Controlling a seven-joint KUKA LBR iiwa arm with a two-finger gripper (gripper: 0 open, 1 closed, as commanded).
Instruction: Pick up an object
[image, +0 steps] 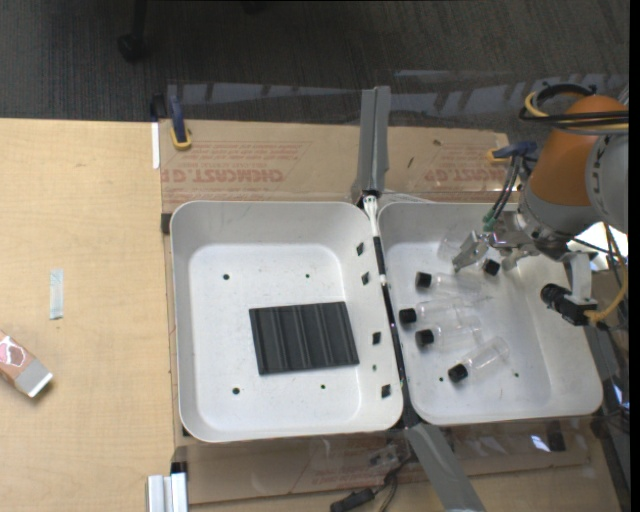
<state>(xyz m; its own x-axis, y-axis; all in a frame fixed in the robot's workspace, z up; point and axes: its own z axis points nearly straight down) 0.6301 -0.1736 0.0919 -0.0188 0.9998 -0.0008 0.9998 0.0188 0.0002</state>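
Several small clear vials with black caps lie in the right bin (560, 400). One vial (478, 360) rests near the front and another vial (440, 284) lies further back on the left. Two more black caps (407, 316) (425, 337) sit along the bin's left side. My gripper (478, 252) hangs low over the back of this bin, reaching in from the right under the orange band (562, 160). A black cap (491, 267) shows right below it, with a clear vial body (452, 245) just to its left. Whether anything is held is unclear.
The left bin (200, 300) holds a black ridged pad (303, 336). A metal divider (375, 140) rises between the bins at the back. On the wooden bench to the left lie a pink-and-white block (22, 364) and a small grey strip (56, 294).
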